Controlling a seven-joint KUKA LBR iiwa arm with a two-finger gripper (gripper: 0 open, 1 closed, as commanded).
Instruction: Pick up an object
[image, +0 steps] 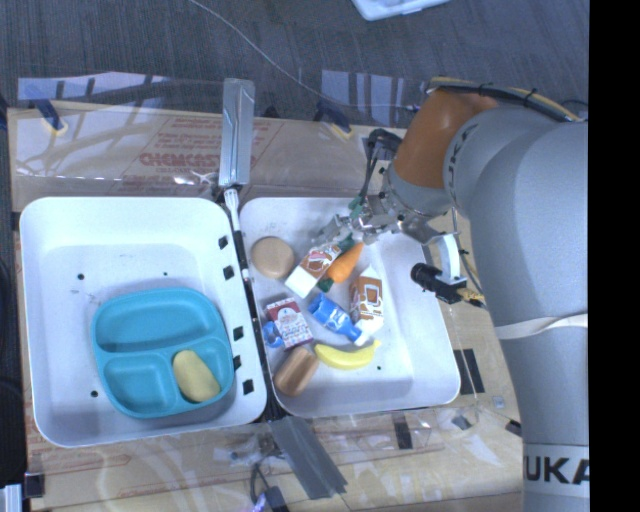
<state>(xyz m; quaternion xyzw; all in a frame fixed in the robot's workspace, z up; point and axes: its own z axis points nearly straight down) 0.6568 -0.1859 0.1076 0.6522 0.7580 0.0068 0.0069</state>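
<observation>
While the grey arm (520, 200) reaches in from the right, its gripper (358, 222) sits low over the far side of the right bin (425, 375), just above the carrot (344, 264).

Whether the claw is wide, narrow or closed on anything cannot be told from this angle. Below it the right bin holds a round bun (271, 257), a small carton (319, 262), a brown-and-white packet (368, 297), a blue packet (334, 318), a red-and-white box (287, 323), a banana (346, 354) and a bread roll (296, 370), packed close together. Across the divider, the left bin (60, 235) carries a teal sectioned tray (150, 325) with a yellow potato-like piece (196, 375) in its near right compartment.
</observation>
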